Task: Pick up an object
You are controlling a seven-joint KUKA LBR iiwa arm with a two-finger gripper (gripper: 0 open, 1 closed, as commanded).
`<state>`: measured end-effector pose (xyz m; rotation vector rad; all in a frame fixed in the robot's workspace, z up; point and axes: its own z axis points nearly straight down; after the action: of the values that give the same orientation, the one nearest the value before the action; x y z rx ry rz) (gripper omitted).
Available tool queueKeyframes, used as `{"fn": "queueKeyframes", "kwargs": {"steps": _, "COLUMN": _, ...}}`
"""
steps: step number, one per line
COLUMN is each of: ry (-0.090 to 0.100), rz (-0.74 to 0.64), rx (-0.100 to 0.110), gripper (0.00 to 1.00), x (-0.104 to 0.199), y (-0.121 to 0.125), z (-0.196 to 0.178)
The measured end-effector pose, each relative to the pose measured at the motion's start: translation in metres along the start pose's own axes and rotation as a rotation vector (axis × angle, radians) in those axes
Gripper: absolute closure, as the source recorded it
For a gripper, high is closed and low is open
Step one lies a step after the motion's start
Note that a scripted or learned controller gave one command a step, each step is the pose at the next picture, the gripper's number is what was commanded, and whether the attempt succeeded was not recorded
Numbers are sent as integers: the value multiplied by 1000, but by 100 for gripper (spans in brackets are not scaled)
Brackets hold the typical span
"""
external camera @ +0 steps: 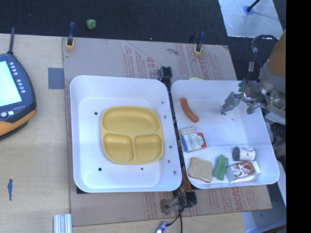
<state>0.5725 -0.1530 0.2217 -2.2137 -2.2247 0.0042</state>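
My gripper (240,105) hangs over the upper right of the right bin (214,93), its two fingers spread apart with nothing between them. Below and left of it lie a red sausage (189,109) and a small blue-and-white packet (193,140). Along the bin's front sit a slice of bread (200,169), a green vegetable piece (221,167), a small can (243,154) on its side and a red-and-white carton (243,171). All of them lie apart from the gripper.
The left bin (87,130) holds a yellow divided plate (131,134). A control pendant (12,93) lies at the bench's left edge. Clamps (70,41) pin the cardboard at the back. A small green object (91,24) lies on the dark floor beyond.
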Motion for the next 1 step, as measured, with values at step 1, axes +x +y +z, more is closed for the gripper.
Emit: {"fn": "queueKeyframes", "kwargs": {"steps": 1, "ry": -2, "rz": -3, "rx": 1, "gripper": 0, "x": 46, "y": 55, "z": 39}}
